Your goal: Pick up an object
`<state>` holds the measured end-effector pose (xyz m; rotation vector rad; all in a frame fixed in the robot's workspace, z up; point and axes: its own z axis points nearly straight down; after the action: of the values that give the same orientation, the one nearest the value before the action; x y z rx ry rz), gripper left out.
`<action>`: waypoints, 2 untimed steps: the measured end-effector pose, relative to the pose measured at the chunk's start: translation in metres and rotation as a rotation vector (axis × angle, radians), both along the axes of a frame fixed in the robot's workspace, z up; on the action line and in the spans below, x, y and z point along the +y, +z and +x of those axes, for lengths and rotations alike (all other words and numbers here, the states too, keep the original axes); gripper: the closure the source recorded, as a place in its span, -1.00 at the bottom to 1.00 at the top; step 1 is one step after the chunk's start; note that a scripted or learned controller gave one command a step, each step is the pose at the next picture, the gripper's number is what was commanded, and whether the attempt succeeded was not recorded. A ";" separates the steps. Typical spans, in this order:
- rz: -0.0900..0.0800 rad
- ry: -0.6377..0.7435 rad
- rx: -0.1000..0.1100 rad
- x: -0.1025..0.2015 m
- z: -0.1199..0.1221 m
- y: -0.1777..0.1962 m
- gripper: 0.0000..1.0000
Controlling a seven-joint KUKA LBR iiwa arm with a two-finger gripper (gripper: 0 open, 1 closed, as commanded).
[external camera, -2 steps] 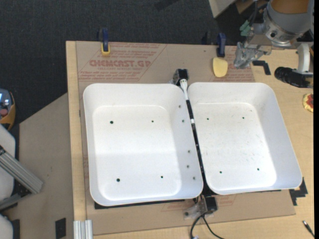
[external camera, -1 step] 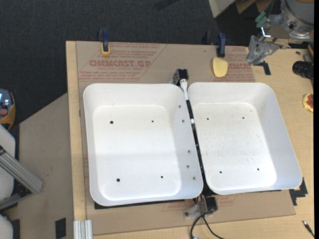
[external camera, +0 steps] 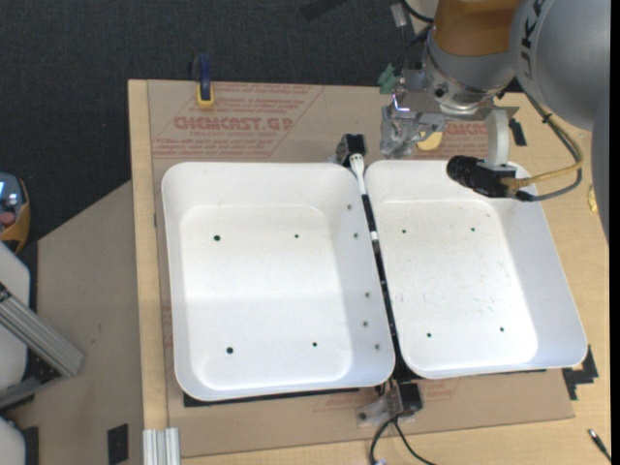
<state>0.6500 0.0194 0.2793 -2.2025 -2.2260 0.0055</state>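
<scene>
Object (external camera: 429, 141): a small yellowish thing sitting at the right bin's (external camera: 542, 260) far rim, under the gripper (external camera: 405, 136) | finger state: hiding from view, cannot tell | risk: object slipping away against the rim

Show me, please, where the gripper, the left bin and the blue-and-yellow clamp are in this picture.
gripper (external camera: 405, 141): camera view, between its fingertips, above the right bin's far rim.
left bin (external camera: 262, 279): camera view, on its bare white floor.
blue-and-yellow clamp (external camera: 203, 77): camera view, on its body at the board's far edge.
</scene>
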 end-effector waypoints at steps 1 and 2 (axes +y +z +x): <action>-0.005 -0.011 -0.018 -0.017 -0.007 0.065 1.00; -0.009 -0.019 -0.017 -0.116 -0.035 0.111 1.00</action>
<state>0.6147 -0.0967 0.3908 -2.2362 -2.2183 -0.0036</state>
